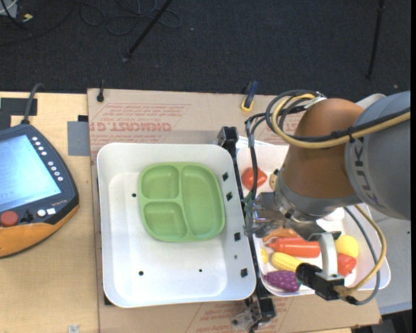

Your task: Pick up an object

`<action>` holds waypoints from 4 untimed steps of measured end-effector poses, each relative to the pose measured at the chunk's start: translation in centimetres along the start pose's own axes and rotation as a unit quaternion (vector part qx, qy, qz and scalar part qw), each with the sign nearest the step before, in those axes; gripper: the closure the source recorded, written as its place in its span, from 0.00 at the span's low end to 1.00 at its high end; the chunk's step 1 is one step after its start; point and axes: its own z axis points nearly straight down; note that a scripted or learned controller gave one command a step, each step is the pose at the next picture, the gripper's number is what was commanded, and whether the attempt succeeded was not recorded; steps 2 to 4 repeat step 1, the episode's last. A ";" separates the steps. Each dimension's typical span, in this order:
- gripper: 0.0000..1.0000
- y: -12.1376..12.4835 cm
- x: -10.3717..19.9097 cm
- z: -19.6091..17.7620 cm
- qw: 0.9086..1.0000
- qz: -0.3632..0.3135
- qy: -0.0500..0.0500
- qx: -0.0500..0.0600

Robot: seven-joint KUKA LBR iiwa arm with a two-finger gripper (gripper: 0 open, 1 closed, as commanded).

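The right bin [381, 276] holds several toy foods. A red tomato [254, 177] lies near its left wall. Toward the front are a red sausage in a bun [295, 246], a yellow corn cob [286, 261] and purple grapes [283, 280]. A yellow lemon [347, 244] and a red pepper [344, 263] sit to the right. My gripper [263, 220] hangs low over the bin's left side, between the tomato and the sausage. The grey and orange arm hides much of the bin.
A green divided plate [181, 202] lies in the left bin [125, 269]. A teach pendant with a screen [21, 179] rests on the bench at far left. The black divider hardware [237, 207] runs between the bins. A clamp [249, 96] sits on the cardboard's far edge.
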 end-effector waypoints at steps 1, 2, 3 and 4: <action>1.00 0.4 -0.1 1.9 1.000 0.001 -0.001 0.001; 1.00 0.4 -0.1 1.9 1.000 0.001 -0.001 0.001; 1.00 0.4 -0.1 1.9 1.000 0.001 -0.001 0.001; 1.00 0.4 -0.1 1.9 1.000 0.001 -0.001 0.001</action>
